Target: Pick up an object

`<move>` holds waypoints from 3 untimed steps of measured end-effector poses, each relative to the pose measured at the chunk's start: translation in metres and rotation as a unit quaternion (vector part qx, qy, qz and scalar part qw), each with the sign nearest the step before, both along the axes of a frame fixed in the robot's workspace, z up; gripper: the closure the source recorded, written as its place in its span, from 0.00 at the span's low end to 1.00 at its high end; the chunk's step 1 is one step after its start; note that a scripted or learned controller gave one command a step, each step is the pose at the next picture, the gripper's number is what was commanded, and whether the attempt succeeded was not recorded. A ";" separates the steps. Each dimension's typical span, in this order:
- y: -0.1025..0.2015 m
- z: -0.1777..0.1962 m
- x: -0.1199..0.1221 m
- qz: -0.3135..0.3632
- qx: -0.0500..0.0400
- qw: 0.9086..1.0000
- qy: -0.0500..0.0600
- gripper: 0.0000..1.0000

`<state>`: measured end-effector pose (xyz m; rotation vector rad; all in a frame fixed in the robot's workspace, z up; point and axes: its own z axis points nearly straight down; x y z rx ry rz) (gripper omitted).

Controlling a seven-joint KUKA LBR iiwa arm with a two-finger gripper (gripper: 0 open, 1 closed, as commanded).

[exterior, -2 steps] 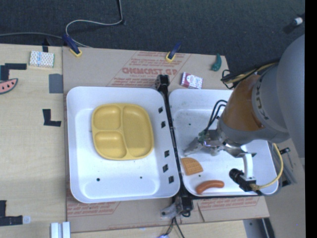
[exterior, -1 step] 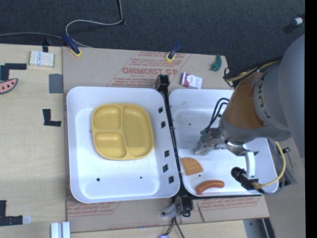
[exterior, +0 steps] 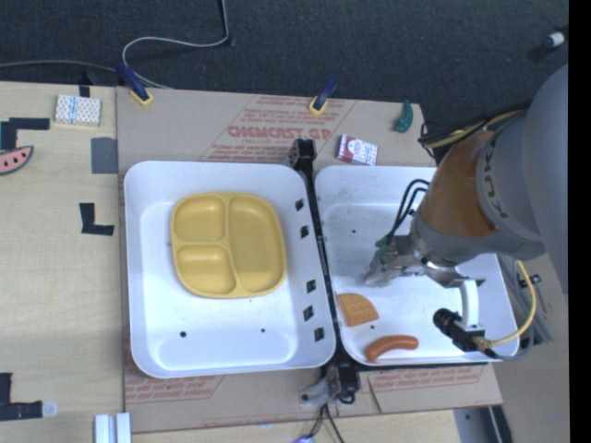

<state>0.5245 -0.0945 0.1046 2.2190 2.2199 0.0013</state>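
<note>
In the right bin lie a tan waffle-textured wedge and, nearer the front edge, an orange-red sausage. My gripper hangs low over the middle of this bin, just above and to the right of the wedge, apart from both items. Nothing shows between its fingers. The arm's grey body and orange band cover the bin's right side.
The left bin holds a yellow three-compartment plate. Black clips line the divider between the bins. A small red-and-white packet lies on the cardboard behind the right bin. Cables run along the bin's right front corner.
</note>
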 end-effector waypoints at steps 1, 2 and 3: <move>0.001 0.009 0.000 0.000 0.001 1.000 0.001 1.00; 0.002 0.018 0.000 0.001 0.002 1.000 0.001 1.00; 0.003 0.027 0.001 0.002 0.003 1.000 0.001 1.00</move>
